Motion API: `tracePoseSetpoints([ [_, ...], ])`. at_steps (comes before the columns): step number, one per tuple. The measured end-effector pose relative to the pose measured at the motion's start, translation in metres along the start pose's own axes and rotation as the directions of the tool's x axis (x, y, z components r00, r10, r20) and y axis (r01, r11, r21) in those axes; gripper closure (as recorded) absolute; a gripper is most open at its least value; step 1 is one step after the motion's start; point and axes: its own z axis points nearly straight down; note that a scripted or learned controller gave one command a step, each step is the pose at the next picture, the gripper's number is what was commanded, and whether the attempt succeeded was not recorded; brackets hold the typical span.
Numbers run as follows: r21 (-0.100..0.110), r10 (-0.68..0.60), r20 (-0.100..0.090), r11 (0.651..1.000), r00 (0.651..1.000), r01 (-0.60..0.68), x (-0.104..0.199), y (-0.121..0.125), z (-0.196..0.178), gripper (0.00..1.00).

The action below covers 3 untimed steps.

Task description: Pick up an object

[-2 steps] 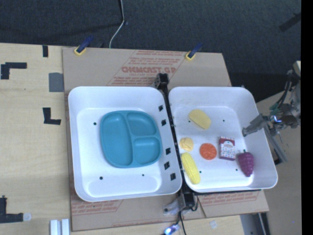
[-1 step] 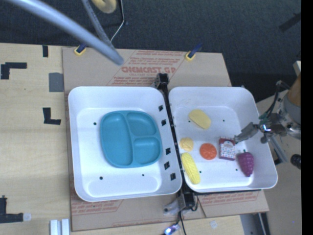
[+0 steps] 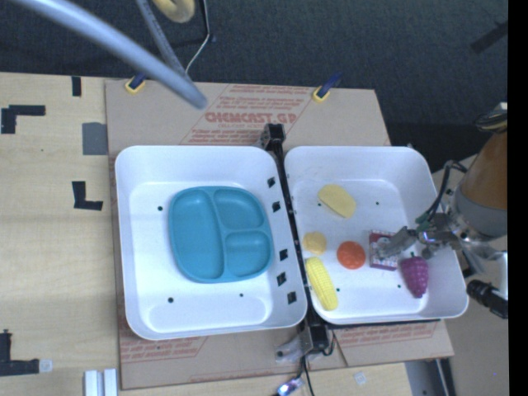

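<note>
The right bin holds several toy foods: a pale yellow piece, a small yellow piece, an orange ball, a corn cob and a purple grape bunch. My gripper reaches in from the right, low over the bin's right half. It sits just right of the orange ball and just left of and above the grapes. A dark reddish thing lies at its tip; what it is cannot be made out.
The left bin holds a blue divided plate. The arm's orange band stands at the right edge of the bench. A grey pole crosses the top left. Black clips line the seam between the bins.
</note>
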Motion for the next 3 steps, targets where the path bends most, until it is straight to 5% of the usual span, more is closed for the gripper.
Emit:
tracePoseSetpoints([
  [1,-0.016,-0.001,0.007,1.000,1.000,0.001,-0.006,0.007,0.042,0.00],
  [2,-0.014,-0.003,0.004,1.000,1.000,0.003,-0.004,0.007,0.032,1.00],
  [3,-0.009,-0.001,0.004,1.000,1.000,0.001,-0.003,0.007,-0.029,1.00],
])
